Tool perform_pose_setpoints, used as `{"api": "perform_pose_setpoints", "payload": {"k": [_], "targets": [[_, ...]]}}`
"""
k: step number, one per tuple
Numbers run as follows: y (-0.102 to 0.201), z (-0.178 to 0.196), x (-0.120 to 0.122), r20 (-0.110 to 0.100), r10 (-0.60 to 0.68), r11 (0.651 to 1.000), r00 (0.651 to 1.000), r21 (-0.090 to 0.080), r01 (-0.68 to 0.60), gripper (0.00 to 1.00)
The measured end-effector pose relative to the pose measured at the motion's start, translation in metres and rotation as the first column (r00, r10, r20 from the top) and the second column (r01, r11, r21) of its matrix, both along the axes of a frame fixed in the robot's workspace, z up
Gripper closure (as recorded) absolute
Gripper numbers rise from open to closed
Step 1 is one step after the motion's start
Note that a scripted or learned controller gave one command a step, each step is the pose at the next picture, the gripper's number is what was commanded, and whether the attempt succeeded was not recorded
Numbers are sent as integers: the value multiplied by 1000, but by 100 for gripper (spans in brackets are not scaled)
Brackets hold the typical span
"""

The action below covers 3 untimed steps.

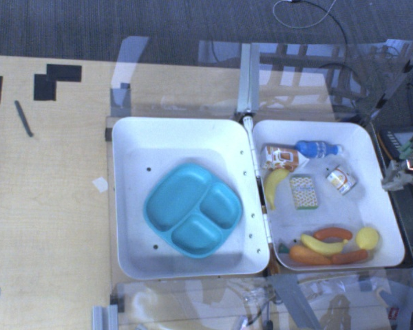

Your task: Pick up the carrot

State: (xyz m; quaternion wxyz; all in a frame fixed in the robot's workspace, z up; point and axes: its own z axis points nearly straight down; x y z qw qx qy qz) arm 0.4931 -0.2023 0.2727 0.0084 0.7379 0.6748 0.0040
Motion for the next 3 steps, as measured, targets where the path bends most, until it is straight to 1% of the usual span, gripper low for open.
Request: {"api": "perform_pose_setpoints", "payload": {"k": [1,2,3], "targets": [[1,11,2,6,7,1000,1000,-2,-7,100],[33,-27,-5,-13,-247,969,969,7,247,100],[25,-1,14,-13,-193,981,981,6,193,100]]}}
